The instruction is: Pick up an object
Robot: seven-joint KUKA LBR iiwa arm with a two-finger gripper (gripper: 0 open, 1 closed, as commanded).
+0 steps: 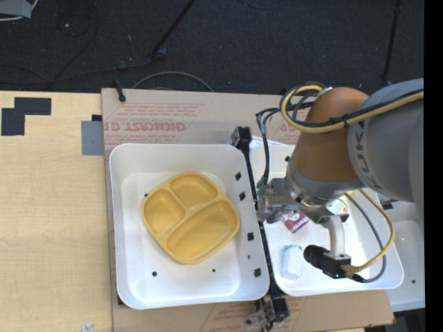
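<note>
Yellow divided tray (pixel 192 216) lies in the bin (pixel 131 185) left of my claw (pixel 285 213). I cannot tell whether the claw is apart or together. A white block (pixel 291 262) sits just below it.

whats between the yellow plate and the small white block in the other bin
In the camera view, the black divider where the two bins meet lies between the yellow plate and the white block.

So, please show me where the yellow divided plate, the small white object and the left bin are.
yellow divided plate (pixel 191 216): camera view, on its middle ridge.
small white object (pixel 291 262): camera view, on its top face, in the right bin.
left bin (pixel 176 155): camera view, on its far rim.
</note>
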